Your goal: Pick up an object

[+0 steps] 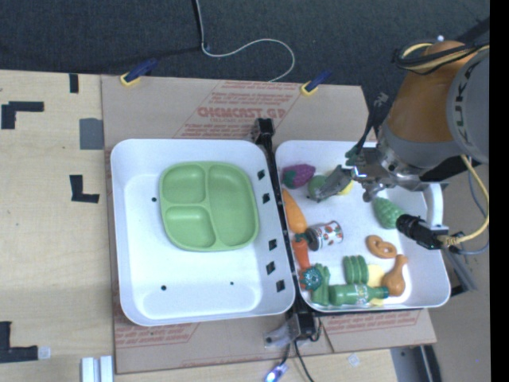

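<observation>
The right bin [433, 293] holds several toy foods. Among them are a purple and green piece [298, 173], an orange carrot [293, 211], a small can [327, 233], an orange pretzel [382, 247], a bumpy green piece [386, 212], a drumstick [395, 274] and a green bottle [350, 295]. My gripper [340, 181] hangs low over the upper part of this bin, right beside a dull green object [320, 188]. Whether it touches that object is unclear. The arm's grey and orange wrist [421, 118] covers the bin's far right corner.
The left bin [135, 237] carries a green divided plate [210, 205]. A black divider [274, 205] runs between the bins. A red piece [301, 253] and a teal piece [313, 277] lie along the right bin's left wall. Cables hang off the arm at right [433, 233].
</observation>
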Tool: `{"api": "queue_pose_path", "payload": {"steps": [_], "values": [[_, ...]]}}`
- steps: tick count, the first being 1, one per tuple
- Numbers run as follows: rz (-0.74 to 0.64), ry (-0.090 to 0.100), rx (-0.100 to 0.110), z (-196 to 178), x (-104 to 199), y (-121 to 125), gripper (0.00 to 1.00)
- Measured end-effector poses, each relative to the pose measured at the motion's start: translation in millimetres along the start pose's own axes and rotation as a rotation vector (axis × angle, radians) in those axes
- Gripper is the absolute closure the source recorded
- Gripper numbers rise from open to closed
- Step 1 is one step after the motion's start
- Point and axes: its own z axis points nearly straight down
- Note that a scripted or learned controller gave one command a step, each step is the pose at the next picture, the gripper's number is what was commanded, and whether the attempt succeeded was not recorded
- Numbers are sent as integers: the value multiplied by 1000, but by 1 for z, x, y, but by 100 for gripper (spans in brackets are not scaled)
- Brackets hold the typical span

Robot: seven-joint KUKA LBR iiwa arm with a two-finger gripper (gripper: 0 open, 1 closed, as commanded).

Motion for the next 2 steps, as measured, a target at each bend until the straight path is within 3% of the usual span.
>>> {"api": "queue_pose_path", "payload": {"steps": [1, 2], "values": [[-2, 3, 9, 32, 54, -64, 0], [-1, 0, 4, 21, 51, -61, 100]]}}
